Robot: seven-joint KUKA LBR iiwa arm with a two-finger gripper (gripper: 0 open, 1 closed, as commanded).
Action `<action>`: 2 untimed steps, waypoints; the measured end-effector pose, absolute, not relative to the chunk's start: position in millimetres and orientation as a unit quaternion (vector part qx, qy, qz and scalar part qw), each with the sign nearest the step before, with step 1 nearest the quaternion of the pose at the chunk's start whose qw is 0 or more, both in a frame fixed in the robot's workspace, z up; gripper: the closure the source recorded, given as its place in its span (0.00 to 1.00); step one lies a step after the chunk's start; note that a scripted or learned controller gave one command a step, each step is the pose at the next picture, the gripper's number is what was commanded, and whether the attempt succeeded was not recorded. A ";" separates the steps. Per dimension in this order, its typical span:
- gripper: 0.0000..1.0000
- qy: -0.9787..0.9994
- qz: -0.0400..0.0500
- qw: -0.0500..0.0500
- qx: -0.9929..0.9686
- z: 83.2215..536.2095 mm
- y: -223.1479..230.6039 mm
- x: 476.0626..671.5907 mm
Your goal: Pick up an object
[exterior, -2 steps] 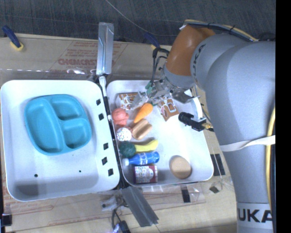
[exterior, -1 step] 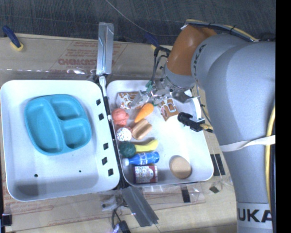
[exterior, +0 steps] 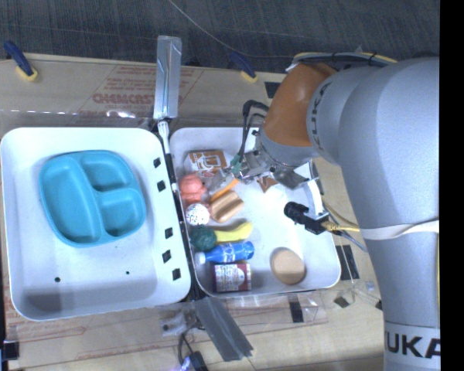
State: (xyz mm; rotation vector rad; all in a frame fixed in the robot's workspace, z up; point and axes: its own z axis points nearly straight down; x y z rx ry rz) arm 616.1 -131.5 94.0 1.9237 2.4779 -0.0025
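1. Camera view from above showed the gripper point(exterior: 246, 166) low over the upper part of the right bin point(exterior: 325, 273); whether it was spread or pressed together could not be told, and nothing was visibly held.
2. Just beside it, an orange carrot-like piece point(exterior: 226, 186) lay at a tilt, with a hot dog bun point(exterior: 226, 205) under it and a brown-and-white packet point(exterior: 206, 161) near the bin's top wall.
3. Further along the left wall sat a peach ball point(exterior: 191, 186), a white speckled ball point(exterior: 198, 215), a green item point(exterior: 203, 239) and a yellow banana point(exterior: 233, 231).
4. Toward the bottom lay a blue bottle point(exterior: 230, 253), a red can point(exterior: 230, 277) and a tan round piece point(exterior: 288, 266).
5. Well apart, the left bin point(exterior: 31, 284) held a blue divided plate point(exterior: 93, 195).
6. The grey arm point(exterior: 387, 161) with its orange band point(exterior: 294, 107) entered from the right.
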 end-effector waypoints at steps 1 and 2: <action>1.00 0.791 -0.001 0.000 0.612 103.7 -130.8 616.0; 1.00 0.785 0.005 0.004 0.620 244.3 -45.7 584.0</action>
